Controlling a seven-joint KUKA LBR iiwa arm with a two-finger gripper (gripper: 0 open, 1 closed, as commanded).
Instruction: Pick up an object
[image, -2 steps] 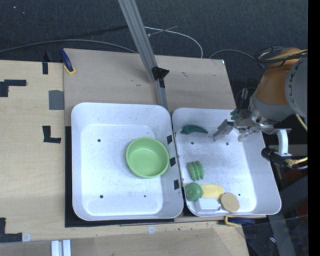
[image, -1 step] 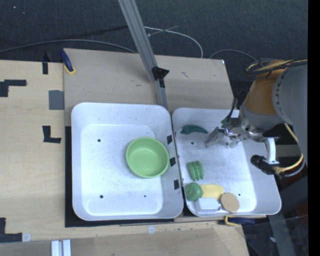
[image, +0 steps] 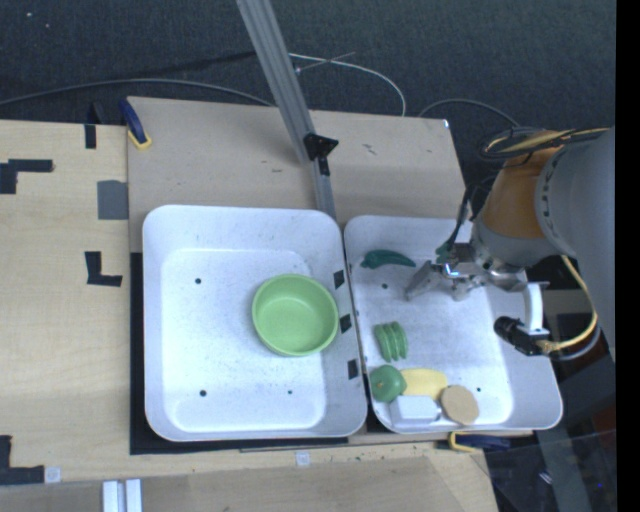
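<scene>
So the gripper (image: 425, 281) is down inside the right bin (image: 530, 400), and its fingers look spread with nothing between them, though it's kinda blurry there. A dark green piece (image: 386, 260) lies just beside it. The green ridged thing (image: 391, 340), a yellow piece (image: 424, 380) and a tan disc (image: 460, 403) lie nearer the front. A green bowl (image: 294, 315) sits in the left bin (image: 180, 240).

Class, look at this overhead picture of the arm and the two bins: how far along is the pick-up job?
Done: the arm has reached into the right bin, and its gripper sits low near the dark green piece.
In hand: nothing shows between its fingers.
Left: the whole grasp and lift. The ridged green piece, the yellow piece, the tan disc and the green bowl all lie untouched.
</scene>
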